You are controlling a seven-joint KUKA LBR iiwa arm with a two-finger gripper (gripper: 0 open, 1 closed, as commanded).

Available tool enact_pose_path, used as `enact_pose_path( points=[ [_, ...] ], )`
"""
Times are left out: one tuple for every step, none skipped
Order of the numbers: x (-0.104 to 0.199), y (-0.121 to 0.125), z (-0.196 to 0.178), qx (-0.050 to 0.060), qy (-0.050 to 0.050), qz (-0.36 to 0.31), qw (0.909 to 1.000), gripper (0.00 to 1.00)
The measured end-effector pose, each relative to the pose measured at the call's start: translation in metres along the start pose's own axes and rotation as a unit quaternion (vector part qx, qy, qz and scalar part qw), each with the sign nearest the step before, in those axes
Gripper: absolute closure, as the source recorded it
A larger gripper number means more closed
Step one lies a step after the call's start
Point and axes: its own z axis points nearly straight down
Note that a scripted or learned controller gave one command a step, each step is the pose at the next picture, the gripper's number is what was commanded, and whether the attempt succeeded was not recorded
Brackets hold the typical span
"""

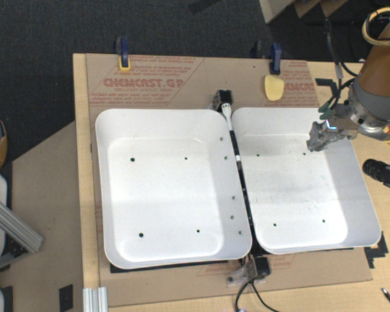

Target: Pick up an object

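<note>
Camera view: two smooth, shallow white plastic bins, left (162, 184) and right (299, 181), sit on a brown cardboard-covered tabletop (182, 77). A grey metal end effector (318, 137) hovers over the right bin's far right corner; whether it is apart or together cannot be told. A rounded yellow object (273, 87) lies on the cardboard behind the bins.

Two shallow white plastic bins sit side by side on a brown cardboard-covered bench (149, 77). The grey two-finger gripper (317, 140) hovers over the right bin (299, 200), near its far right corner. The left bin (162, 194) lies well apart from it.
</note>
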Motion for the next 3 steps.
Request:
enact_pose_path(
  points=[
    [0.034,0.045,-0.130,-0.013,-0.004,0.000,0.9999,1.00],
    [0.060,0.099,-0.055,-0.004,-0.002,0.001,1.0000,1.00],
    [0.055,0.083,-0.083,-0.006,-0.003,0.003,1.0000,1.00]
  ],
)
